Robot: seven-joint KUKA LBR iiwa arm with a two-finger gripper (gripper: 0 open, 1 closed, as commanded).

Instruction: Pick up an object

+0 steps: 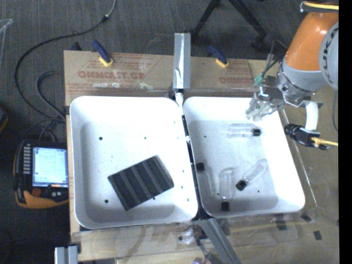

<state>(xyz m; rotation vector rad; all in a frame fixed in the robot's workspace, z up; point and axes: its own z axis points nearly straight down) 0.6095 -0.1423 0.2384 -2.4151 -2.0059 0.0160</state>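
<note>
My gripper hangs over the far right part of the right bin, open, with nothing between its pale fingers. Just below it lies a clear vial with a black cap, apart from the gripper. A second clear vial lies tilted nearer the front, beside a third clear tube. In the left bin a black ridged block lies at a slant near the front.
Small black bits lie in the right bin at its left side and front. A metal bar stands behind the divider between the bins. A handheld pendant sits left of the bench.
</note>
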